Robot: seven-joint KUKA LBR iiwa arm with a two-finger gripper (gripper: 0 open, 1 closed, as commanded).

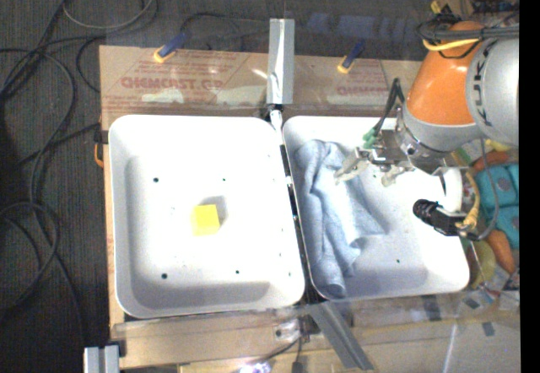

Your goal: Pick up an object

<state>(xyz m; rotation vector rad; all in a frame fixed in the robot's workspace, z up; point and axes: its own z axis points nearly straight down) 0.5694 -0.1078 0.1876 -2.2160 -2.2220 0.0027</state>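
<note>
Down at the near edge, two white bins are sitting side by side on the bench. Left bin (118, 194) is holding a small yellow block (206, 219), lying flat near its middle, well apart from everything else. Right bin (439, 266) is holding a crumpled light-blue cloth (333, 211), bunched along its left wall and spreading twd the centre. Above the cloth's upper part, the gripper (369, 169) is hanging w/ fingers spread apart, nothing between them. Grey arm w/ orange band (439, 89) is reaching in from the right. Farther back, a cardboard sheet (186, 80) is lying under the bins, w/ black cables (51, 93) looping on the dark floor.
</note>
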